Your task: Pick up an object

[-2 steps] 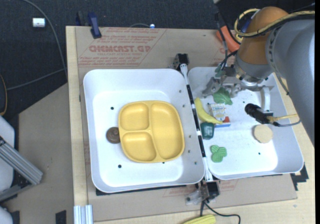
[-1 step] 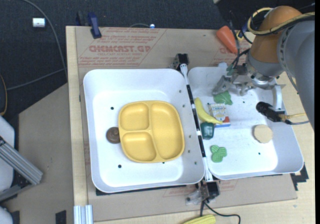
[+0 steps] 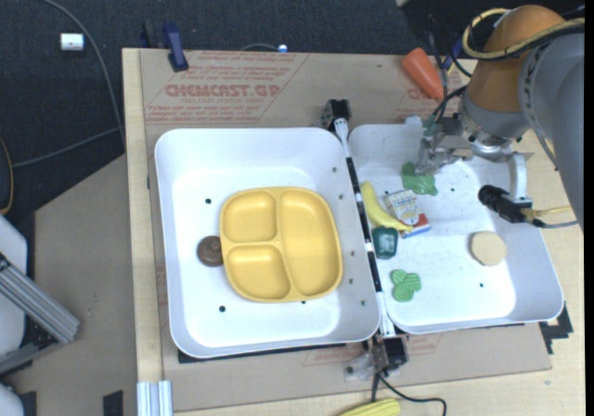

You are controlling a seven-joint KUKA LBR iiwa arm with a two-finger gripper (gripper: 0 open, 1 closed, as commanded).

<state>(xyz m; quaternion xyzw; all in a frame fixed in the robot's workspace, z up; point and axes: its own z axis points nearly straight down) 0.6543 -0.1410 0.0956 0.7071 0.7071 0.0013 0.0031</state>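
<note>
Gripper [image 3: 429, 163] is down in the right bin [image 3: 464, 301], far-left part, with the arm coming in from the right. Green piece [image 3: 419, 185] lies on the bin floor right at the gripper tip, just on its near side. It looks touching or very nearly so, but the exact contact is hidden by the gripper body. Can't tell whether the gripper is spread or closed from this angle, and can't confirm anything is pinched.

Green piece: small, flat-looking, mid green, irregular outline, slightly wider than tall in this view. Too small to make out more detail.

Neighbours in the right bin:
- Yellow banana [image 3: 375, 208] lies along the left wall, to the near-left of the green piece, apart from it.
- White packet [image 3: 405, 207] with red and blue print lies just near of the green piece, between it and the banana.
- Teal block [image 3: 385, 241] sits near the banana's near end.
- Second green item [image 3: 405, 284], lumpy, is further toward the near edge, well apart from the gripper.
- Beige round [image 3: 487, 248] is on the right side, well apart.

Left bin [image 3: 186, 219] holds a yellow divided plate [image 3: 278, 242] in the middle, with a brown disc [image 3: 210, 250] touching its left edge.
</note>
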